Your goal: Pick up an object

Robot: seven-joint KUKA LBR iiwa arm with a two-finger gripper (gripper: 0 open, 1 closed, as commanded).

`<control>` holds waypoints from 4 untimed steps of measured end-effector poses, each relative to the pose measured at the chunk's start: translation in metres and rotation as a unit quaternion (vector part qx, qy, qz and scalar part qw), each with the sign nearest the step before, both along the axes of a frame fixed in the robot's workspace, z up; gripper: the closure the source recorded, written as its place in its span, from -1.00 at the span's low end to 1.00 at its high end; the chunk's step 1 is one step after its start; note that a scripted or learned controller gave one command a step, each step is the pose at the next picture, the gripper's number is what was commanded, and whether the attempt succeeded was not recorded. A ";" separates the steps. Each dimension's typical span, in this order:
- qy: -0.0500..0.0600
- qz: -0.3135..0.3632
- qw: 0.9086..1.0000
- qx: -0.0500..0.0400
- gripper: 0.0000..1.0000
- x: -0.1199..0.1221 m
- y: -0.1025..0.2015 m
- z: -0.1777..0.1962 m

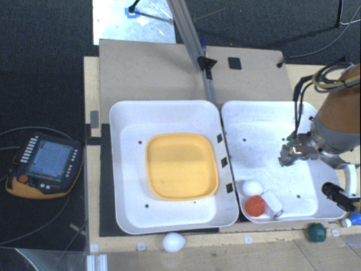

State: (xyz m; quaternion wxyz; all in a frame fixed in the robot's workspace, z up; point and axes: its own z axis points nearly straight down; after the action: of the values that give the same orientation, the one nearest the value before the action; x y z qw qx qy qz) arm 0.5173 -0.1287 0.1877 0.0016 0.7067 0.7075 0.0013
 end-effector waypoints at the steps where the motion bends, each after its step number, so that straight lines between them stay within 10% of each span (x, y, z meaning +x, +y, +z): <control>1: 0.000 0.000 1.000 0.000 1.00 0.004 -0.010 0.049; 4: 0.002 0.001 1.000 0.001 1.00 0.065 0.144 0.042</control>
State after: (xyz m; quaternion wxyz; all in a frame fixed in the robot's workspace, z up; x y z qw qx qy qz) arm 0.5819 0.0155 0.2300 -0.0005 0.7057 0.7085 0.0003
